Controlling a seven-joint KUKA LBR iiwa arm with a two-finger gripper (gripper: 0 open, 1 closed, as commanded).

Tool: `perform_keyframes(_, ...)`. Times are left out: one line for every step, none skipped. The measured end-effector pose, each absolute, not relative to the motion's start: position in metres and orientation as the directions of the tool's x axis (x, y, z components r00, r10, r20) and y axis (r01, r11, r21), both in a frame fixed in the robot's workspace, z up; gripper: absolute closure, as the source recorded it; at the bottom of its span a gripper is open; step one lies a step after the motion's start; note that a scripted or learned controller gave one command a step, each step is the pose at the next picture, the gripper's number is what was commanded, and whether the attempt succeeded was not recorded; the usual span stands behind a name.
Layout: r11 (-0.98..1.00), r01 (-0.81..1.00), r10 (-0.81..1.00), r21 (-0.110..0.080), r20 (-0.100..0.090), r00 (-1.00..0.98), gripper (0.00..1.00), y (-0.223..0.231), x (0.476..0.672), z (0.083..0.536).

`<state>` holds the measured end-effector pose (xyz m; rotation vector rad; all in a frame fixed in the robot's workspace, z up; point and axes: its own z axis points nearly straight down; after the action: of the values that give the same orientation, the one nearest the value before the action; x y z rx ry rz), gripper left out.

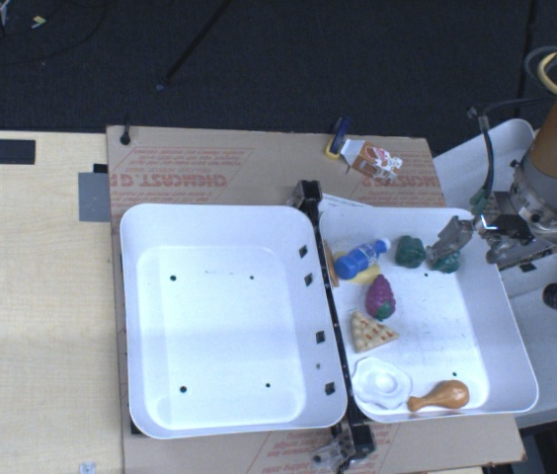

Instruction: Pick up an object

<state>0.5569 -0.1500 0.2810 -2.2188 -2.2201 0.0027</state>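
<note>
Near the right bin's (pixel 516 363) far right edge, the gripper (pixel 453 245) hangs with fingers parted, empty, just beside a dark green object (pixel 410 252). Approach stage: next it likely must centre over the object, descend, and close.

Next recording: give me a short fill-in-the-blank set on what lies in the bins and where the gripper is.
1. All the objects lie in the ____ bin as the camera sees it.
2. The blue bottle has a ____ cap.
3. The gripper hovers over the bin's ____ edge, beside a dark green object.
4. The waffle wedge lies just below a ____ object.

Missing words: right; white; far; purple
</note>
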Motion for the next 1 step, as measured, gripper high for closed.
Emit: perform_keyframes(0.005, 1.000, 1.000, -0.014, 0.005, -0.005, 0.00, -0.0840, 0.5666, 0.1796)
